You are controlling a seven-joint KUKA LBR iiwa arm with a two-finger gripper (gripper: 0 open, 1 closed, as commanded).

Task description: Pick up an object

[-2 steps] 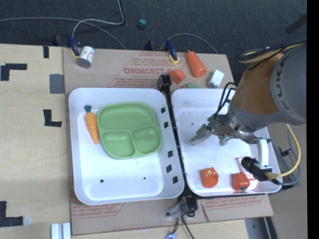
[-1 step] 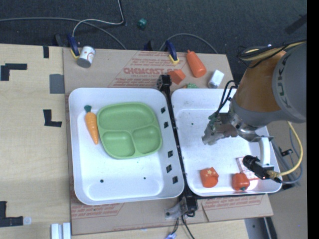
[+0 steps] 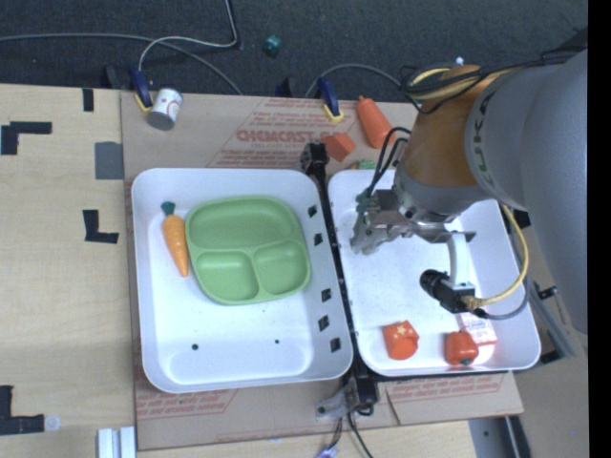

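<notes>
To the right of the green plate (image 3: 250, 249), across the wall where the two bins meet, the gripper (image 3: 367, 238) hangs low over the bare floor of the right bin (image 3: 391, 289). Nothing can be seen in its grasp, and whether it is open or closed cannot be told from this angle.

Further right of the plate and nearer the camera, two small pieces lie at the right bin's near wall. One is an orange-red block (image 3: 401, 341), lumpy and slightly glossy. Just beside it, on the side away from the plate, is a red round toy (image 3: 461, 348) that touches a white label (image 3: 480, 332). The label carries red marks too small to read.

Just left of the plate, in the same left bin (image 3: 239, 356), a toy carrot (image 3: 176, 243) lies lengthwise, orange with a dark green tip at its far end. The plate itself is pale green, with one wide compartment and two smaller ones.

Beyond the plate, outside the bins, the cardboard sheet (image 3: 229, 151) bears red printed lettering, too blurred to read with certainty. On it, up and to the right of the plate, rest a long orange piece (image 3: 373, 122) and a small orange chunk (image 3: 340, 146). A white can (image 3: 165, 107) with a red mark sits up and to the left.
</notes>
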